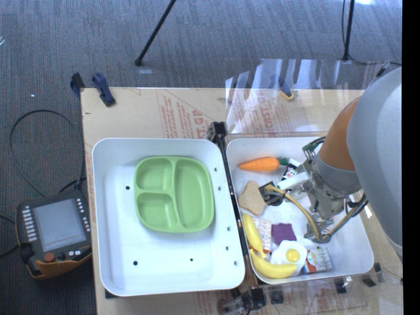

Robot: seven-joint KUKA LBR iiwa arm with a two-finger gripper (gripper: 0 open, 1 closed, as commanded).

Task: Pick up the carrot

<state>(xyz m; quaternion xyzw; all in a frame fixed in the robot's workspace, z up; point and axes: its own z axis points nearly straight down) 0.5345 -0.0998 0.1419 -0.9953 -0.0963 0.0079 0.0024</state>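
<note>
A divided plate (174,193) is lying in the left bin (111,241). In the right bin (357,254), the carrot (258,165) is sitting at the far side, a bread slice (252,198) just nearer, a banana (264,254) along the near-left wall, and an egg (289,252) seemingly touching it. The arm (341,156) is hanging over this bin's right part.

I'm in a robotics lab: grey carpet floor (197,31), tripod legs (157,28) behind my tabletop (157,113), teach pendant (56,228) w/ cable on the floor, toy food in white bins (105,241), cardboard-lined top.
</note>
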